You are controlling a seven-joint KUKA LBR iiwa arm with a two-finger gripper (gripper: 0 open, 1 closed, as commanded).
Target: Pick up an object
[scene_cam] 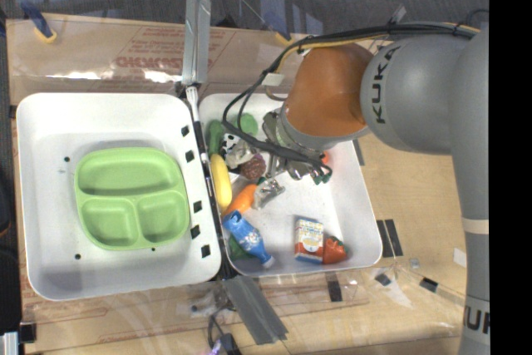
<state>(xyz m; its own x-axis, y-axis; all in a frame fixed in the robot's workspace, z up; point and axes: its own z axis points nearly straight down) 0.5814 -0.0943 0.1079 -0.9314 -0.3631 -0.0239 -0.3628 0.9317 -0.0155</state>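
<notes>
White bins: 2, side by side. Left bin has 1 green tray w/ 3 compartments, lying flat mid-bin. Right bin has the clutter, placed here rel. to the banana: 1 yellow banana along the bin's left wall; 1 orange carrot-like piece touching its lower end; 1 blue bottle below that, near the front-left corner; 1 small carton well to the banana's right and lower, w/ 1 red item touching the carton's right side; 1 green item just above the banana; 1 black-and-white item and 1 dark brownish item just right of the banana's top.

Arm comes in from the right, grey link bent over the right bin, orange band facing the camera, wrist pointing down into the bin's middle-back.

Gripper sits low, just right of the banana, next to the carrot-like piece. Its metal tips are too small and blurred: can't tell how it is set, or whether anything is between them.
</notes>
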